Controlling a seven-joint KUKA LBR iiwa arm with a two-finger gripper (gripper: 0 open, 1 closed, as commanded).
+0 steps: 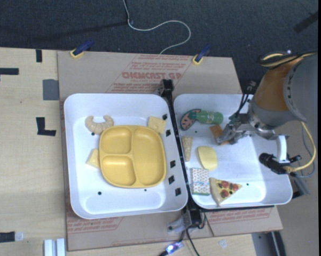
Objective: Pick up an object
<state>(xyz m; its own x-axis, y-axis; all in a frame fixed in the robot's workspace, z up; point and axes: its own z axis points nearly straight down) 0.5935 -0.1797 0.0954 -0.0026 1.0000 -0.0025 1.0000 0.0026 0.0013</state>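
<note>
Yellow divided plate (pixel 132 156); white bins (pixel 75 143); green bottle (pixel 208 117); possibly red-dotted pizza slice (pixel 222 189).

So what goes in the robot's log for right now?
gripper: low in right bin | beside: green bottle | lifted: nothing seen | left bin: yellow plate

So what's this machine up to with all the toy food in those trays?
A grey robot arm reaches in from the right, its gripper low in the right bin, near a small brownish piece. I can't tell whether it has grabbed anything. Around it lie a green bottle, a pale yellow piece and a pizza slice. The left bin holds a yellow divided plate, a croissant and cheese wedges.
</note>
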